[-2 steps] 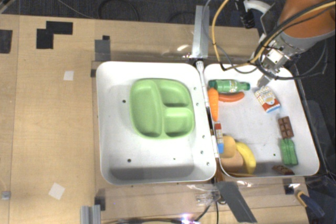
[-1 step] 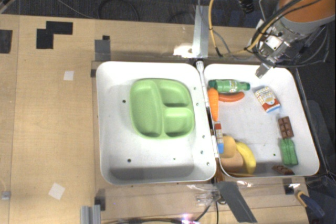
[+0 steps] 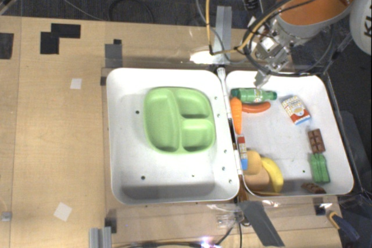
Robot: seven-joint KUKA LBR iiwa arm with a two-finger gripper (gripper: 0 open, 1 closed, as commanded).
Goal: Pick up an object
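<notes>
1. Your two-finger gripper hangs over the far-left corner of the right white bin, its tip right at the small green bottle lying on its side. I cannot tell from above whether it grips anything.
2. The green bottle lies touching a curved orange-red piece on its near side, with the orange plastic carrot against the bin's left wall just beside both (a crowded corner).
3. To do this pick well, I'd have you close across the bottle's narrow width rather than along its length, and lift straight up so the neighbours are not dragged along. A round bottle will likely roll out of a shallow grip.
4. If the bottle slips, easier targets sit apart from the cluster: the white and red carton, the brown chocolate bar and the green ribbed block along the right side.
5. The yellow banana rests at the near-left corner, partly over a tan object I cannot identify.
6. The left white bin holds the green divided tray.
7. The gripper's tip is blurred against the bottle, so contact is uncertain; a dark item by the near wall is too small to name.
</notes>
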